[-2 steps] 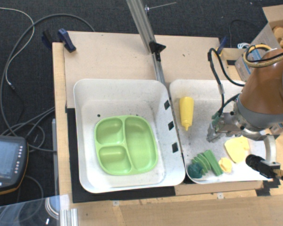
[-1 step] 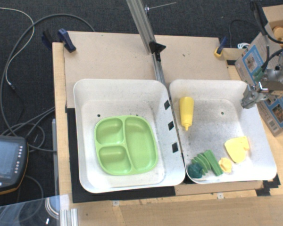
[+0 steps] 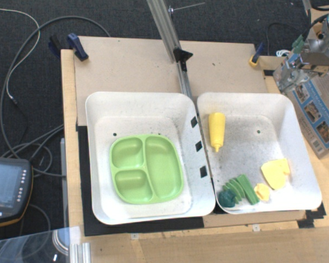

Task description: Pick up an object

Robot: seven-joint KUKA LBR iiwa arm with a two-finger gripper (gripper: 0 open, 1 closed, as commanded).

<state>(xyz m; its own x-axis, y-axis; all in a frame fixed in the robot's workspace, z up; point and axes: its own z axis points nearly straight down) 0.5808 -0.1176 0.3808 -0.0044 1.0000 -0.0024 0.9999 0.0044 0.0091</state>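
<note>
Four objects lie before you in the right bin [image 3: 296, 126], any of them open to the pick. Foremost is the yellow bottle [image 3: 216, 129], lying flat near the bin's left wall. Its long axis runs straight up and down the camera view, broad end toward the far rim and narrow tip toward the near edge. It is well apart from the rest.

Near the bin's front rim you see a green ribbed toy [image 3: 240, 190]. Its long axis slants across the view, the dark rounded end at lower left and the lighter end at upper right. Just beside it on the right is a small yellow piece [image 3: 262, 191], and above that a larger pale yellow piece [image 3: 276, 173]; whether the two yellow pieces touch cannot be told.

Your gripper [image 3: 296, 64] hangs at the view's upper right, beyond the right bin's far corner and apart from every object. You cannot tell from this angle whether it is parted or closed, and nothing can be seen in it.

Across the divide, the left bin [image 3: 98, 114] holds a light green divided plate [image 3: 147, 169], lying level with three compartments facing up. Both bins rest on a bare wooden board [image 3: 131, 64], with a slanted metal rail [image 3: 162, 15] crossing above it.
</note>
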